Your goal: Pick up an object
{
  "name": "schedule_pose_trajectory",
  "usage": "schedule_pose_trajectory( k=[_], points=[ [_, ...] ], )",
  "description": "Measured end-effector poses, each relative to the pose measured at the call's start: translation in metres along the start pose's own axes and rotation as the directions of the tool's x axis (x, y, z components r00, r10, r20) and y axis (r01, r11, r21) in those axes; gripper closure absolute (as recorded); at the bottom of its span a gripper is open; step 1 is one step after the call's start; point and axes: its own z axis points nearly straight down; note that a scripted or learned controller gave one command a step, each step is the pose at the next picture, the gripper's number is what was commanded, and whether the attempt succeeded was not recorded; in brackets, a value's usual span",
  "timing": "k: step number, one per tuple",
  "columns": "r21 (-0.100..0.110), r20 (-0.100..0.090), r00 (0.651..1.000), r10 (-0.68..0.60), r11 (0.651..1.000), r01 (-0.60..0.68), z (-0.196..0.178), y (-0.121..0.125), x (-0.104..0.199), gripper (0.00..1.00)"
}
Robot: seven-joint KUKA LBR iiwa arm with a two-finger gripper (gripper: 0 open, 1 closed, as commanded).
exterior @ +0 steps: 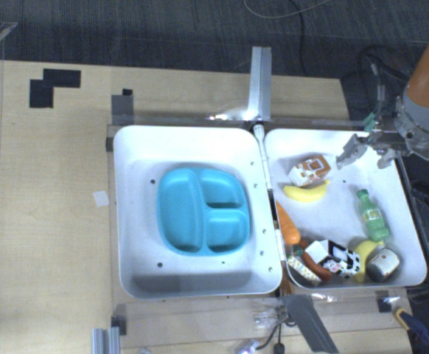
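Pale wood bench (45,220) spreads bare to the left on my feed, with two white bins side by side at centre and a metal divider post (261,80) rising at their shared far edge. I see the left bin (137,271) holding a blue sectioned tray (203,211) near its middle, with open white floor all round it. In the right bin (413,271) the things crowd the near edge: a carrot (288,226) lies along the left wall, a black-and-white cow toy (332,257), a yellow piece (360,260) and a grey ball (383,262) bunch by the near rim. A green bottle (371,216) lies toward the right wall, while a banana (306,192) touches a brown-and-white packet (310,170) further back. My gripper (363,150) hangs over the far right corner of that bin, fingers spread apart with nothing between them, clear of every object. Open floor lies between the packet and the bottle, directly below and ahead of the fingers.
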Motion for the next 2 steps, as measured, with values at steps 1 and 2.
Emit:
schedule_pose_trajectory(
  k=[1,2],
  points=[
    [0.001,-0.001,0.994,-0.112,0.994,0.112,0.132,0.008,0.026,0.00],
    [-0.002,0.000,1.000,-0.022,1.000,0.022,0.066,-0.005,0.060,0.00]
  ],
)
